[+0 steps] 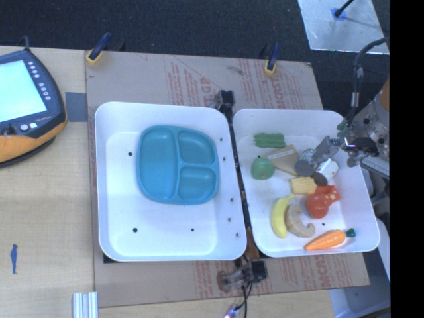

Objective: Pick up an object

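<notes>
The grey two-finger jaws [317,163] hang low in the right white plastic bin [265,240], crowded by toy food near its right wall; whether spread, I cannot tell. A red toy tomato [320,201] lies just below.

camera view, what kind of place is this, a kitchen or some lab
Most likely a robot lab bench, not a kitchen: two white bins clamped onto cardboard, toy food such as a banana and carrot, and a teach pendant at the left.

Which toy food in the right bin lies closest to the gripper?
The yellow cheese-like block, just below the gripper; the banana and carrot lie farther toward the bin's near edge.
</notes>
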You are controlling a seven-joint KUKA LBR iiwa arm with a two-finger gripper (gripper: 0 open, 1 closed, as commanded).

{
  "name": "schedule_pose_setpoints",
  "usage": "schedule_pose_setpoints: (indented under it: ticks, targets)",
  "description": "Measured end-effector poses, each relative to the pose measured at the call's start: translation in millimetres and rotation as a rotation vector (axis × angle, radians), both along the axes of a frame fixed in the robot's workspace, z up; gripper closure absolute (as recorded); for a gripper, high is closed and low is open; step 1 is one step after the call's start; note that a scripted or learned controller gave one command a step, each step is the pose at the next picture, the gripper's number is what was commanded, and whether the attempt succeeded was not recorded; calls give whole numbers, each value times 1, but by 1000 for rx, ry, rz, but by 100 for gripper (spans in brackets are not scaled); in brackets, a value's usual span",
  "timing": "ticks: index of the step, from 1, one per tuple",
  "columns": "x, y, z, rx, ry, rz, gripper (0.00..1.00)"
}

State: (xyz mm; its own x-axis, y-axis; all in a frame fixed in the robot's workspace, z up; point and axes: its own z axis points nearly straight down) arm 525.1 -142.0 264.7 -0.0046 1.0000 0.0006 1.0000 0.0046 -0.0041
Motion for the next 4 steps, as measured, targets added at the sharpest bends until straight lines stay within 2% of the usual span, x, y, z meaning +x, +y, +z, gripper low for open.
schedule_pose_setpoints:
  ticks: [1, 2, 3, 4]
  targets:
    - [13, -36, -146, 0, 3, 0, 0]
    - [97, -18, -169, -2, -7, 2, 0]
    - [130, -18, -171, 3, 8, -2, 0]
    - [132, 22, -170, -2, 0, 0, 0]
